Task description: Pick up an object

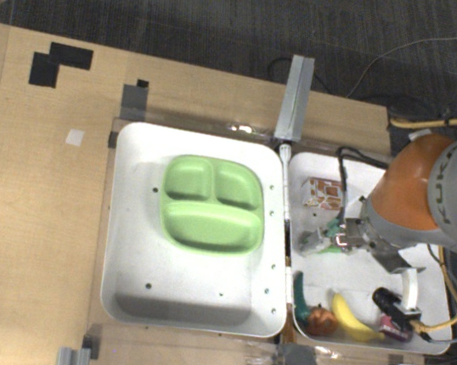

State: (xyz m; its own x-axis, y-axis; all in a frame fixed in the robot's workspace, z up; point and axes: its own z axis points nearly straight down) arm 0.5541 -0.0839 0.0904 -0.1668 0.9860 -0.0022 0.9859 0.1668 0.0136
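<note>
Gripper [329, 236] down in right bin [435, 343], mid-left, close to the divider; open or shut, impossible to tell at this slant. Nothing seen held. Nearest candidates: banana [351, 319] along the bin's near edge, yellow, curved, lying flat; beside it, touching its left end, reddish apple [321, 321], round and likely to roll. Green stick-like piece [300, 294] at the near-left corner. Printed packet [323, 193] flat near the far-left corner. Best advice, judging from here: centre over the banana's middle, straddle across its narrow width, descend straight, keep off the wall. Green divided plate [211, 203] sitting mid left bin [121, 289].
</note>
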